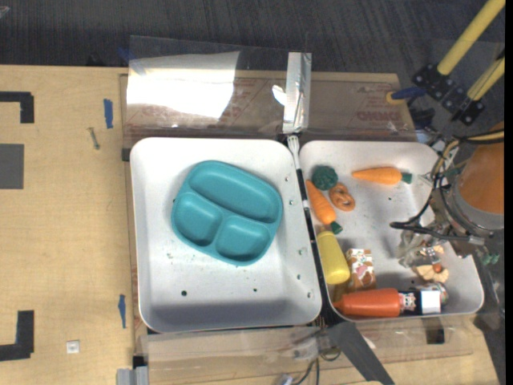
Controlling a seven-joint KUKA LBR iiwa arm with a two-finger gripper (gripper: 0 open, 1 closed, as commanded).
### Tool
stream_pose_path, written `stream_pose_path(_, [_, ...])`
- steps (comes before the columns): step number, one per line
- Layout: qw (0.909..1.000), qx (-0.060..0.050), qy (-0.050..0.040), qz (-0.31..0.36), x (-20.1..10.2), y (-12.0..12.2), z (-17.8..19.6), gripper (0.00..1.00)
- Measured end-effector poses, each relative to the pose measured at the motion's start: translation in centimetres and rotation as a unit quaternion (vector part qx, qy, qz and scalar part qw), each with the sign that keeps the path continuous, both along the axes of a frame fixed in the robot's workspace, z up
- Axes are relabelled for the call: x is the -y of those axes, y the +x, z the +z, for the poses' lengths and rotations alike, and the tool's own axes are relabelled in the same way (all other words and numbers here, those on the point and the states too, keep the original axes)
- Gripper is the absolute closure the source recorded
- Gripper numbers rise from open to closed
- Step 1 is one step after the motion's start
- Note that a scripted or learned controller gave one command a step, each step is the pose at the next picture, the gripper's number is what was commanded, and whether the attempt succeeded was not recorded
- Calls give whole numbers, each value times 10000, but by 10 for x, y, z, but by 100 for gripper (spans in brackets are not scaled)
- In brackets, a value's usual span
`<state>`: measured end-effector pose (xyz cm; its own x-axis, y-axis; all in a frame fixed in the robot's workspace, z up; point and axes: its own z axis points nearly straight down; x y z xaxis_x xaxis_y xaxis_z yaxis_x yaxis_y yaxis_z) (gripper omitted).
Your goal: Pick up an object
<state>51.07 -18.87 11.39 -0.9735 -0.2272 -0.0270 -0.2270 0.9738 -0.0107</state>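
Observation:
My gripper (410, 241) hangs low over the right side of the right bin (385, 152), under the arm's orange band (485, 184). A small white and brown object (434, 269) lies just beneath and right of it, partly hidden by the wrist. Other items in this bin: an orange carrot (377, 176) at the back, a green broccoli piece (324, 176), a pretzel (343, 197), a second carrot (321, 205), a yellow bottle (333, 257), a printed snack packet (361, 267) and a red-orange bottle (377, 301) along the front wall.
The left bin (152, 239) holds a teal divided plate (228, 211). A clear plastic panel (208, 95) stands behind the bins. Yellow-handled clamps (461, 46) sit at the back right. Brown bench board (56, 215) lies left.

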Motion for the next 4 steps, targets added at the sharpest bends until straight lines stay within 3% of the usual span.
stream_pose_path(1, [9850, -100, -25, 1723, -21, 19, -25, 100])
stream_pose_path(2, [9495, -69, -61, 3135, -35, -16, -24, 100])
stream_pose_path(3, [8908, -84, -58, 4542, -27, 1, -25, 100])
stream_pose_path(4, [7909, -80, -117, 6118, -48, -6, -24, 100])
